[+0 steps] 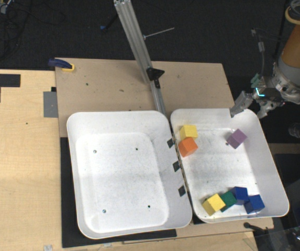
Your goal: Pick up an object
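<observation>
The gripper (pixel 249 104) is hanging over the far right corner of the right bin (pixel 275 184), with a grey finger slanting down and left toward the rim and darker parts beside it to the right. I cannot tell from this slanted view how the gripper is set, and nothing is showing in it.

The closest candidate is the purple cube (pixel 237 138), sitting alone in the far right part of the right bin, just nearer the camera and slightly left of the gripper. It is lying turned at an angle to the bin walls, with open floor all round it. My judgement is that the coming move depends on a short drop toward the near side and a little leftward.

Further left, against the wall shared with the left bin (pixel 81 124), a yellow cube (pixel 188 132) is touching an orange cube (pixel 187 146). At the near edge a tight row is crowding together: another yellow block (pixel 213 203), a green block (pixel 228 200) and two blue blocks (pixel 241 194) (pixel 254 203), each pressing its neighbour, so these would be harder to take cleanly.

The arm's wrist is running out of frame at the right, and its height above the bin is hard to judge.
</observation>
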Tool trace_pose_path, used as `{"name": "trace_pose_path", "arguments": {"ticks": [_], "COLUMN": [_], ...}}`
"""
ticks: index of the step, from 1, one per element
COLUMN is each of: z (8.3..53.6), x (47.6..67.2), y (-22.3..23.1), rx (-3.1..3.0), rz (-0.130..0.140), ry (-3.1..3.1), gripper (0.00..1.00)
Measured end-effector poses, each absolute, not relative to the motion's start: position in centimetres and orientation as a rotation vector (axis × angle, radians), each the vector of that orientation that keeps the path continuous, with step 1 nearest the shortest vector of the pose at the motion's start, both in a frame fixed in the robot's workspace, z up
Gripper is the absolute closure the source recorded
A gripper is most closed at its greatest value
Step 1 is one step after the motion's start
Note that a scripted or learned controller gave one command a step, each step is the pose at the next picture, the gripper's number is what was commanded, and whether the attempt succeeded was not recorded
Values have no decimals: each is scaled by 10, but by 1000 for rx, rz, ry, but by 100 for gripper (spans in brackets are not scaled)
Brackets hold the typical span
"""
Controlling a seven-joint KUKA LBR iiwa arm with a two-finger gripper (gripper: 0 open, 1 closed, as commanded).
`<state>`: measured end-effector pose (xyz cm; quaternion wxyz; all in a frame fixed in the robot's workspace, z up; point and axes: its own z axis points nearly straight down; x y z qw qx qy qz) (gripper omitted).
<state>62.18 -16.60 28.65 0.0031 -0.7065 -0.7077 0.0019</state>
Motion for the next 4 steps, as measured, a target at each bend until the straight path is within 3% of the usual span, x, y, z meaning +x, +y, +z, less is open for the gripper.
{"name": "trace_pose_path", "arguments": {"ticks": [1, 4], "z": [289, 139], "x": [623, 617], "y": [-166, -161], "rx": [-2216, -2219], "rz": [3, 6], "ry": [-2224, -2215], "gripper": [0, 0]}}
